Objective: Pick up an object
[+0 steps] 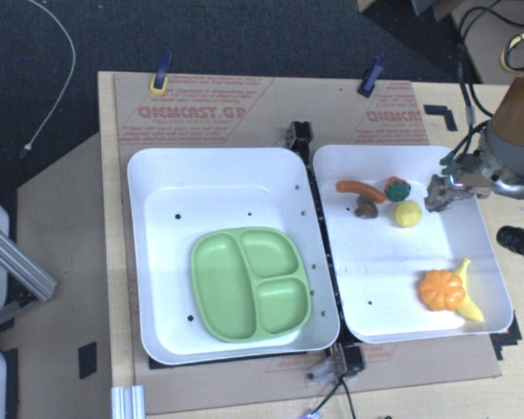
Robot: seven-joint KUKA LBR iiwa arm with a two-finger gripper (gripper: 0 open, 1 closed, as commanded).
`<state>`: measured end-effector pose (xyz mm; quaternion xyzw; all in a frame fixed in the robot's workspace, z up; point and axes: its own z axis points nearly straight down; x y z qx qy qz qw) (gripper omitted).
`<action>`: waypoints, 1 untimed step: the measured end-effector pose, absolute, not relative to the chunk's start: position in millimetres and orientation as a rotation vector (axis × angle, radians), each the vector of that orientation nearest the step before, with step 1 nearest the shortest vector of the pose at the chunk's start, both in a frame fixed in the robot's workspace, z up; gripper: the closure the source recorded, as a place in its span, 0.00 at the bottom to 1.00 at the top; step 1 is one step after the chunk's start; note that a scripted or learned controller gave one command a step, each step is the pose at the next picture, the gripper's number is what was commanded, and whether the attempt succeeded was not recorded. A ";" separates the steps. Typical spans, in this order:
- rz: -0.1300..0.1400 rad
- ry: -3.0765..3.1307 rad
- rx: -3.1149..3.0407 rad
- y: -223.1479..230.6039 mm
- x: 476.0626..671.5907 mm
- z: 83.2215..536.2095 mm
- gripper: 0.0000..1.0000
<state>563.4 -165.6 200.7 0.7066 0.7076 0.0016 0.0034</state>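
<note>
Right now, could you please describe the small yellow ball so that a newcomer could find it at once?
Look in the right-hand shallow white bin, at its far end. There, beside the robot's hand, sits the small round yellow ball. Its neighbours are an orange sausage shape and a brown lump.

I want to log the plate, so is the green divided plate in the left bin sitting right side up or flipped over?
Right side up. The green plate lies flat in the left bin, its three compartments facing up.

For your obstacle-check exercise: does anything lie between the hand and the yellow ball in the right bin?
Nothing visible does. The hand sits just right of the yellow ball, with bare bin floor between them; the other toys lie on the ball's left.
</note>
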 end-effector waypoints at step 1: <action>0.006 2.217 2.214 -170.9 566.7 264.1 1.00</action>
